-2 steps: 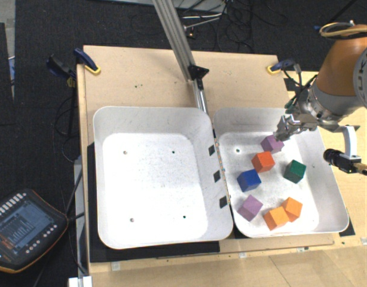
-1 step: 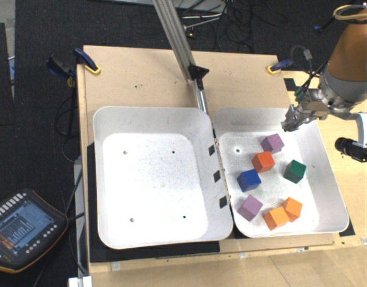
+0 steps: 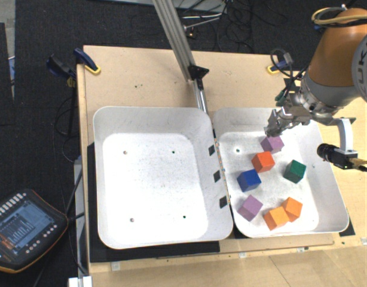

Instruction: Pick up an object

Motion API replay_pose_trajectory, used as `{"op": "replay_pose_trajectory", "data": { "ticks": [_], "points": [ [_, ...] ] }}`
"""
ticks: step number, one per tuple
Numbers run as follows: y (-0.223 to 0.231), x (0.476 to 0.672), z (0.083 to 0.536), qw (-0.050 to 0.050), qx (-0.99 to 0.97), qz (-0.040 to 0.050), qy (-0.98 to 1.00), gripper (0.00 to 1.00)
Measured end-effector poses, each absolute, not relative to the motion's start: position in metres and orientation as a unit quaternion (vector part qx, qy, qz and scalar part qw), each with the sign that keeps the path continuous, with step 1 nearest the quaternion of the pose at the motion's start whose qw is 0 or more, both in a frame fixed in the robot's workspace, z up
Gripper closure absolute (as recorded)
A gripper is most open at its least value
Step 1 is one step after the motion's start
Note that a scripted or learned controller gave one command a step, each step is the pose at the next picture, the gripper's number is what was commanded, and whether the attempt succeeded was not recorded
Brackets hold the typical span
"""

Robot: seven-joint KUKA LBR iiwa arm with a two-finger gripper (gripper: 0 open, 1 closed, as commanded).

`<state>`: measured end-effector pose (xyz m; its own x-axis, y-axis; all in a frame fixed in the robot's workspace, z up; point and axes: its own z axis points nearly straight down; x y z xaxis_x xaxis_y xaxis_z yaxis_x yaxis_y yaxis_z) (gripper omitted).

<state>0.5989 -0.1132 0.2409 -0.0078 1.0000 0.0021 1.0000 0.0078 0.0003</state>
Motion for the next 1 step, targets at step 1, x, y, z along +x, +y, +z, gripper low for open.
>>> {"op": "replay_pose_trajectory", "data": {
  "ticks": [1],
  "points": [
    [-0.0703, 0.5855, 0.2346, 0.001, -0.705, 0.0, -0.71, 1.0]
  ]
}}
